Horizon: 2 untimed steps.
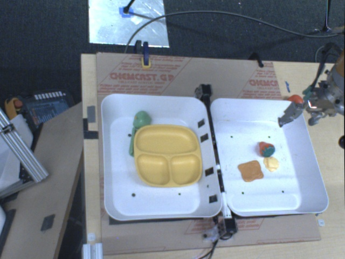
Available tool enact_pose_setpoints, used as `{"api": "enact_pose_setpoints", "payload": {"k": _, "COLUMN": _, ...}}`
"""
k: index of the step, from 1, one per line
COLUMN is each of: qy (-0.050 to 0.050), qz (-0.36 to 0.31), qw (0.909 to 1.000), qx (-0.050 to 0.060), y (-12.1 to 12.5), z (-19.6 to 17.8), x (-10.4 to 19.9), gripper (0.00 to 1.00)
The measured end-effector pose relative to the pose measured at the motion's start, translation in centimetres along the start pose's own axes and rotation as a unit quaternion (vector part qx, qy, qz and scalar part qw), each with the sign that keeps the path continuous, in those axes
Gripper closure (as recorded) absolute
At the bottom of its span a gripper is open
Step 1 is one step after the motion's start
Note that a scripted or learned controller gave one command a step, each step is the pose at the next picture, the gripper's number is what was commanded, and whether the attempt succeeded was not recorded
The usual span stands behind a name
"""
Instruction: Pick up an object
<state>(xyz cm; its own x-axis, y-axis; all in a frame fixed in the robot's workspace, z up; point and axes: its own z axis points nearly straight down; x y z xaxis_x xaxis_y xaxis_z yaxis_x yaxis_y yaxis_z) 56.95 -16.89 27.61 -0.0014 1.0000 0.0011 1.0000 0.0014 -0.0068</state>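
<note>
Right now the hand sat at the right edge of the view, over the upper right corner of the right bin. Arm mostly cut off by the frame; just a grey wrist w/ cabling showed. One dark finger pointed down-left toward the bin floor, w/ an orange-red bit near its base. Couldn't tell whether the hand was spread or pressed together; the other finger was too blurred to make out. Nothing seen pinched.

Right bin held three small things grouped near its middle, well apart from the hand: a red-and-teal piece, a pale yellow lump touching or just below it, and a flat orange-brown square just to the left. What exactly they were was hard to say at this size.

Left bin carried a yellow divided tray w/ three sections, near its centre. A green item poked out from behind the tray's upper left corner, partly hidden by it; shape unclear.

Both bins rested on a cardboard sheet on the bench, red lettering partly covered by the bins.
</note>
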Motion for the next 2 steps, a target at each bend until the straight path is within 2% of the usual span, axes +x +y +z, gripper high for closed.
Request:
{"api": "enact_pose_setpoints", "payload": {"k": 1, "qy": -0.001, "qz": -0.001, "qw": 1.0, "qx": -0.004, "y": 0.2, "z": -0.5, "x": 0.0, "gripper": 0.0}}
{"api": "enact_pose_setpoints", "payload": {"k": 2, "qy": -0.001, "qz": -0.001, "qw": 1.0, "qx": -0.004, "y": 0.5, "z": 3.7, "x": 0.4, "gripper": 0.0}}
